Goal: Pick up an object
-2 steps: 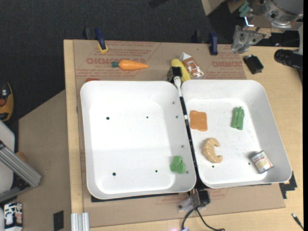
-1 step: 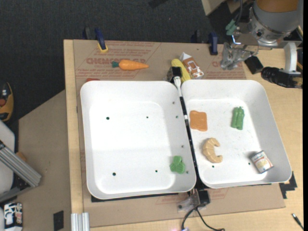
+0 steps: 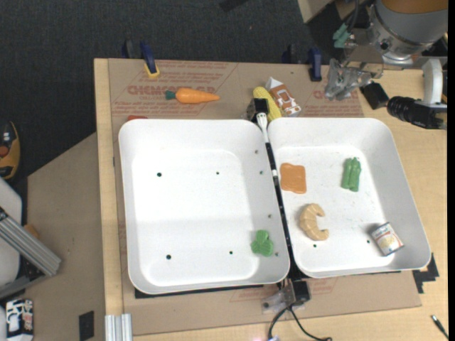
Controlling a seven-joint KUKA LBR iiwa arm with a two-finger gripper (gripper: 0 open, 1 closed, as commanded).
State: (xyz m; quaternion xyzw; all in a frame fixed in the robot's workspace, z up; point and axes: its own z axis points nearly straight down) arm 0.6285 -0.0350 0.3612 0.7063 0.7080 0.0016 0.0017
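The gripper (image 3: 344,84) is hanging past the right bin's (image 3: 398,155) far edge, carrying nothing, fingers slightly parted, leaving the bin unobstructed. Candidates are lying apart in it: green piece (image 3: 350,175), orange slab (image 3: 293,178), croissant (image 3: 313,222), and can (image 3: 387,239) in the near right corner

Croissant (image 3: 313,222) in right bin (image 3: 398,163)

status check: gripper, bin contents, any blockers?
Gripper hovering beyond right bin, nothing held. Toast, croissant, can untouched. Path unobstructed.
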